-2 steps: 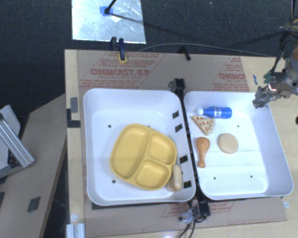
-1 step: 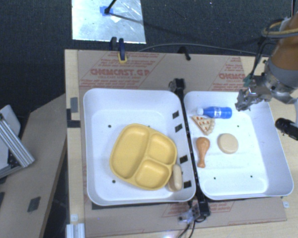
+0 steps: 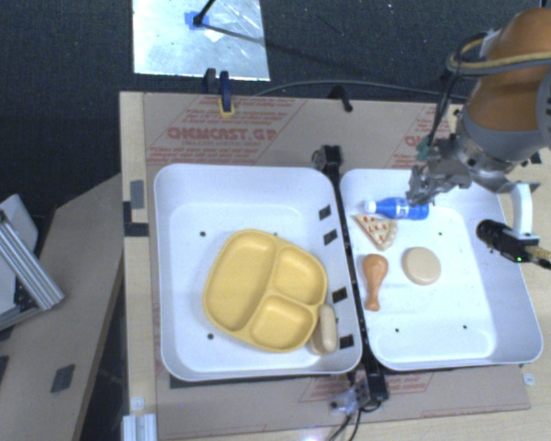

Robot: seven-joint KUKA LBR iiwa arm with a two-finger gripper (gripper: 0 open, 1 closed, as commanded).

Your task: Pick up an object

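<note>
So the surface is a tan board with red lettering printed across its far strip, and there's a blue and yellow clamp pinching the far edge. Behind that, a shiny silver sheet lies on dark cloth with a bit of blue tape stuck on it. Off to the left sits a lower tan panel with a piece of aluminium rail running across it at a slant. A black strip with clips runs down the seam between the two white bins, and a few cables bunch up at its near end.
</note>
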